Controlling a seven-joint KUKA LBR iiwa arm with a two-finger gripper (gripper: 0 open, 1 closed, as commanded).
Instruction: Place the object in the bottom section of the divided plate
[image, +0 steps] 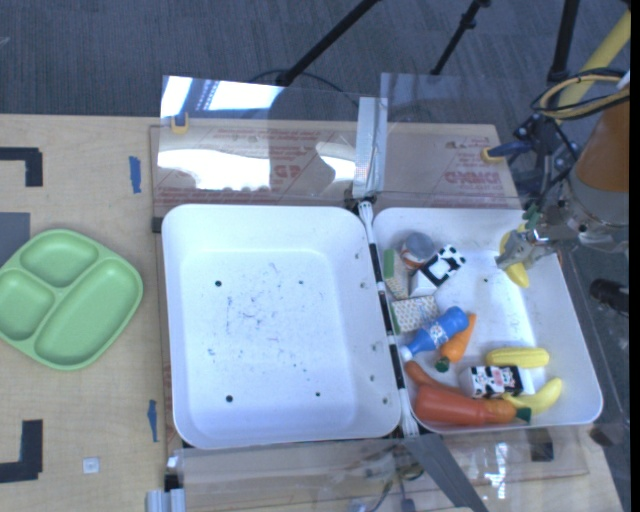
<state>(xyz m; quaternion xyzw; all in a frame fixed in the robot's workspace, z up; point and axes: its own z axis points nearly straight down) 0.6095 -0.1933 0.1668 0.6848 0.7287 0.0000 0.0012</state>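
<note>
jaws (522, 252) look pinched on a small yellow piece (516, 271), shaky grip tbh, could drop it long before the green divided plate (68, 297) way off left

Left bin (265, 300): before me, white, faint blue scuffs, centre of frame.
Right bin (575, 330): white, lower right.
Table (80, 160): pale wood, blue tape marks (134, 173) at left.
Clear panels (300, 150): behind both bins, top centre.
</note>
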